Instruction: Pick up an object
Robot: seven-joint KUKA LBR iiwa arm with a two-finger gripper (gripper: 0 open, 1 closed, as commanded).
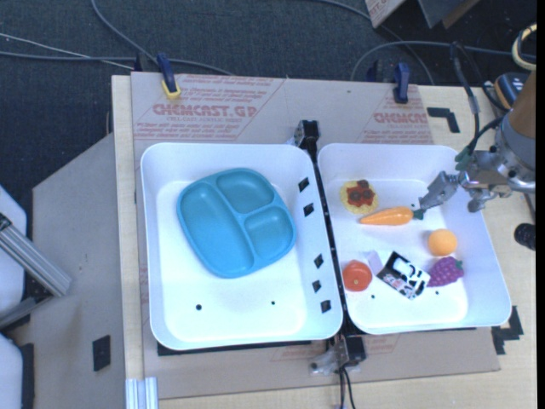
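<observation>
The right bin [477,309] holds several toy foods: an orange carrot [386,217], a small orange ball [441,243], purple grapes [444,271], a red tomato [357,275], a yellow and red piece [359,195] and a black and white packet [401,275]. My gripper [453,198] hangs over the bin's back right part, just right of the carrot's tip and above the orange ball. Its fingers [434,190] are spread open with nothing between them.
A blue divided plate [237,221] lies in the left bin [162,254]. A black divider with clips [317,228] runs between the bins. Blue clamps [169,79] hold the board at the back. Cables trail at the back and right.
</observation>
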